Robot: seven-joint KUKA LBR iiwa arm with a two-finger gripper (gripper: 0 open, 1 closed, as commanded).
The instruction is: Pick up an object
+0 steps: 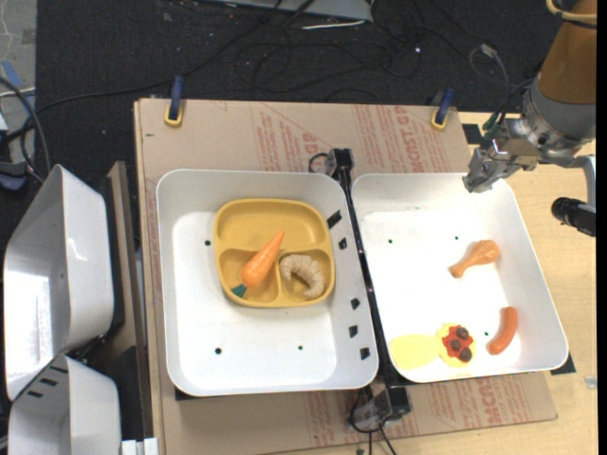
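Observation:
The right bin (417, 216) holds an orange-tan toy drumstick (475, 258) at mid right, a red-orange sausage (504, 330) near its lower right, and a yellow flat piece with dark red berries (457, 342) at the bottom. In the left bin (190, 254) a yellow divided plate (237, 221) carries a carrot (263, 259) and a pale shrimp-like piece (305, 273). My gripper (482, 175) hangs over the right bin's far right corner, well above and behind the drumstick, with nothing seen between its fingers.
A brown board (285, 131) lies under both bins, with yellow clamps (174, 112) at its far edge. Black clips (341, 159) run along the seam between the bins. White containers (52, 263) stand at the left. Cables lie on the dark floor behind.

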